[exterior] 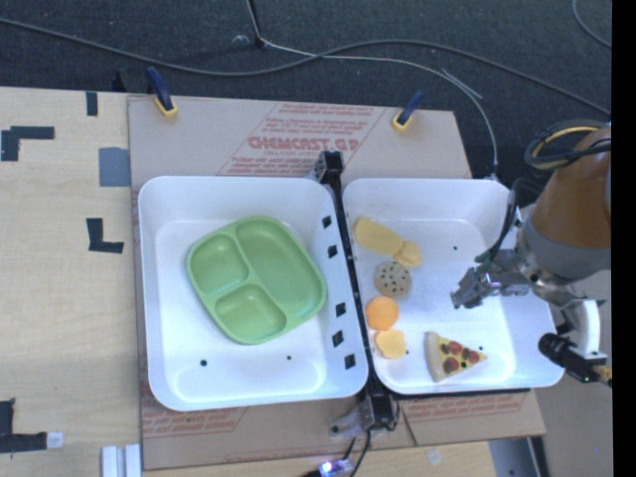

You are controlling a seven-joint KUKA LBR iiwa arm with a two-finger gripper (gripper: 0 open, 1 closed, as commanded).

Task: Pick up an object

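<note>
The triangular toy pizza slice [453,355] lies flat near the right bin's [497,195] near edge; likely light, stiff plastic, best pinched across its narrow sides. The gripper [469,294] hovers just beyond it; I cannot tell its jaw state.

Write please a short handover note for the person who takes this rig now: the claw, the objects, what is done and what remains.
Claw: over the right bin, near its right side, holding nothing.
Right bin: yellow block, cookie, orange ball, small yellow piece, pizza slice.
Left bin: green divided plate.
Done: nothing picked yet.
Left: grasp one object and lift it.
</note>
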